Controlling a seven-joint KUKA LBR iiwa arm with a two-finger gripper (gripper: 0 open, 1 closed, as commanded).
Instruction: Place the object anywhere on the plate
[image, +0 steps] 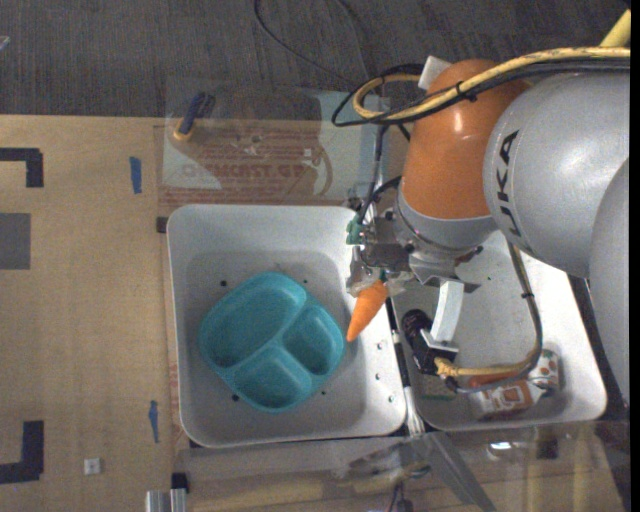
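Camera view gives us a tan wooden bench (80, 330) with blue tape marks and black corner markings, and dark grey carpet beyond its far edge. A clear plastic sheet (250, 150) lies at the far edge of the left bin (190, 300). That bin carries a teal divided plate (270, 342) with three compartments, sitting near the middle of the bin floor. The right bin (580, 400) holds a small packaged item (510, 395) near its near edge.

We see the gripper (375, 285) over the wall between the two bins, its fingers pinching the thick end of an orange toy carrot (364, 312). The carrot is smooth, tapered and tilted, its pointed tip hanging just beside the plate's right rim, above the left bin's right edge. Yellow and black cables (400, 90) loop over the arm (520, 150).
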